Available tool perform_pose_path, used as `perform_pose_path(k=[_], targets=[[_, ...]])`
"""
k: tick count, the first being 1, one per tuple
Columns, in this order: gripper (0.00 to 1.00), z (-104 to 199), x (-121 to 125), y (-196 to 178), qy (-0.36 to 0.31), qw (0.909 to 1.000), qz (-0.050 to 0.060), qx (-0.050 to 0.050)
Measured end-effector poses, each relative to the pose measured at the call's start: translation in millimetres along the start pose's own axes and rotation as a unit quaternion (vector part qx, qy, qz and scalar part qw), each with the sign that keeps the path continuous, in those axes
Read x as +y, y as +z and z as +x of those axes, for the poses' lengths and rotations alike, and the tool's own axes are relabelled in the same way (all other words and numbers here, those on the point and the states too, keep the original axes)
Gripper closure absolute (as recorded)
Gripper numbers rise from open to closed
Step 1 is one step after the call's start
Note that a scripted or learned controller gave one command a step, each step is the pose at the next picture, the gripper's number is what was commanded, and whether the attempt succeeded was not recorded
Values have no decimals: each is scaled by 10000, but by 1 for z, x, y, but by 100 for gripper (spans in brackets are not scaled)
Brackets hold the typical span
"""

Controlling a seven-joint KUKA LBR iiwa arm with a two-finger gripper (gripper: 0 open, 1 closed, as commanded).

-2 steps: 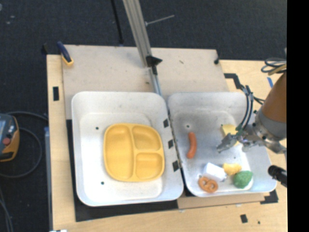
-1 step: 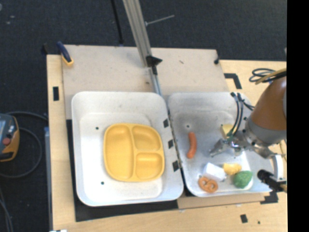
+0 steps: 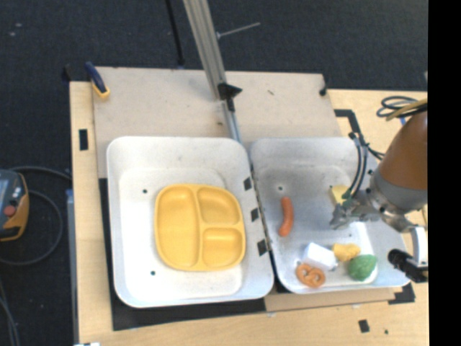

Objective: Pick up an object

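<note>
The right bin (image 3: 302, 157) holds several small items: an orange sausage-shaped piece (image 3: 287, 216) near its middle, a white block (image 3: 318, 254), an orange pretzel (image 3: 310, 275), a yellow piece (image 3: 346, 251) and a green lump (image 3: 362, 267) along the front. A pale yellow item (image 3: 339, 193) lies by the right wall, just left of my gripper (image 3: 344, 215). The gripper hangs low over the bin's right side, above the yellow piece, under the arm's orange band (image 3: 407, 157).
The left bin (image 3: 130, 164) carries a yellow divided plate (image 3: 200, 226). A grey metal rail (image 3: 209, 49) slants in from the back to the gap between the bins. A blue and yellow tool (image 3: 96, 80) lies at the bench's back left corner.
</note>
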State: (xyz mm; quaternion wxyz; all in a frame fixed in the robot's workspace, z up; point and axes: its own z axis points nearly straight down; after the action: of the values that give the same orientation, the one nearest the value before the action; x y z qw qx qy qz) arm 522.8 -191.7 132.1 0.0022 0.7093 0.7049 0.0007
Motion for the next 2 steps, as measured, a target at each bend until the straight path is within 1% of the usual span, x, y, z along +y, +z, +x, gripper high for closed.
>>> perform_pose_path(k=[1,2], targets=[[100,-3,-3,-64,-30,10000,-23,-9],[100,-4,-1,-96,-49,10000,-8,-2]])
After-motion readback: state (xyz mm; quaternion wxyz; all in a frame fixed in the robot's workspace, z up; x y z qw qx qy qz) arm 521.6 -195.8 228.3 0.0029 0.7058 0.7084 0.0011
